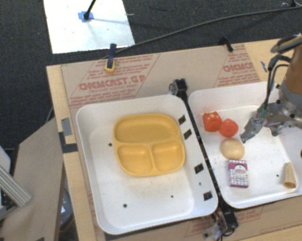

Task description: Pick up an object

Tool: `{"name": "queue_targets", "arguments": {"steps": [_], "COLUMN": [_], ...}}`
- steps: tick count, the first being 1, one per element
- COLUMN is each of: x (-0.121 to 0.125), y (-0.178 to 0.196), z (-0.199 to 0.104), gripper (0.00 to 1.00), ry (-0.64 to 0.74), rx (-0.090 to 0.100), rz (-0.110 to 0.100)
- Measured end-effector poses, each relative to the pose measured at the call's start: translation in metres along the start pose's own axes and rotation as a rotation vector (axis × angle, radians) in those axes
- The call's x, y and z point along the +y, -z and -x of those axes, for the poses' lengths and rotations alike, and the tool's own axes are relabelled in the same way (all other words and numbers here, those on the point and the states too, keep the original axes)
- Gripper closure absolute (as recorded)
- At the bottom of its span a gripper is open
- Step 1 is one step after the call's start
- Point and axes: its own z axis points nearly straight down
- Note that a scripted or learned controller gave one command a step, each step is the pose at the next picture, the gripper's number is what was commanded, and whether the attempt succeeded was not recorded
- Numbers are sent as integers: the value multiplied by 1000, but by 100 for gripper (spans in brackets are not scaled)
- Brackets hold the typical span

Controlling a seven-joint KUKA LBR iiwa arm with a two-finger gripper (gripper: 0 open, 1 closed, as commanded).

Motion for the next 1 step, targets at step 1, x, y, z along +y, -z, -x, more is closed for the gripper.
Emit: {"name": "queue_targets", "arguments": {"steps": [1], "x": [3], "y": [6], "z": [0], "gripper": [0], "ry": [3], "rx": [-2], "rz": [12]}}
